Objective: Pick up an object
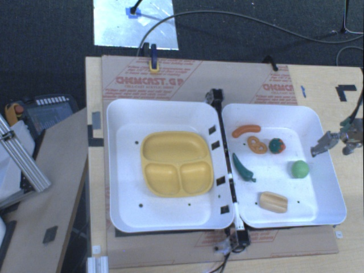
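Bench bins: left point(122, 118) holds a yellow tray point(173, 164), right point(318, 169) toy foods; tool point(333, 143) spread unclear.

In the right bin point(327, 206), the sausage point(245, 131), pretzel point(256, 145) and tomato point(276, 145) crowd the far end. The green ball point(300, 168), pepper point(243, 168) and bread roll point(273, 202) lie well apart, with bare floor between them.

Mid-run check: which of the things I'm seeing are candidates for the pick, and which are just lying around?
Job:
gripper, at the right bin's right rim
sausage
pretzel
tomato
green pepper
green ball
bread roll

Lying about:
yellow tray in the left bin
metal sheet
cables
pendant
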You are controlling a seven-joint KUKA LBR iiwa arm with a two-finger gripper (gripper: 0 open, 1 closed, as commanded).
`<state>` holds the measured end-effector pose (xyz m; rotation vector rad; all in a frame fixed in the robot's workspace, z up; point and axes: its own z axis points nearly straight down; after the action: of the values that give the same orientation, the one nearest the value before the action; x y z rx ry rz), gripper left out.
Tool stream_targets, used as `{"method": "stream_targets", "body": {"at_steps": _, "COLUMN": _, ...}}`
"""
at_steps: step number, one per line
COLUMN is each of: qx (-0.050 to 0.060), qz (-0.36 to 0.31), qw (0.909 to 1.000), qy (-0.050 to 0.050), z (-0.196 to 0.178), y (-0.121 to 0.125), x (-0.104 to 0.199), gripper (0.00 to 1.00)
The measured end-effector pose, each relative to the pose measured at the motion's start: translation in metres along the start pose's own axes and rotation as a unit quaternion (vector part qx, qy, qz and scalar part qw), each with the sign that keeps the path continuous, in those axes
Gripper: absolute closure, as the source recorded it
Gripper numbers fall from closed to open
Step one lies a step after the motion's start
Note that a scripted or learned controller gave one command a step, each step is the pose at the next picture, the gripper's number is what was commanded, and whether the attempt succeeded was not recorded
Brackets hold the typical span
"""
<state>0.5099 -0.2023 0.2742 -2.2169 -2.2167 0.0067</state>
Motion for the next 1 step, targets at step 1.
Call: {"method": "stream_targets", "body": {"at_steps": 1, "qx": -0.005, "qz": -0.002, "qw": 1.0, "qy": -0.001, "z": -0.005, "y": 0.0021, "x": 0.0007, "gripper": 0.0}}
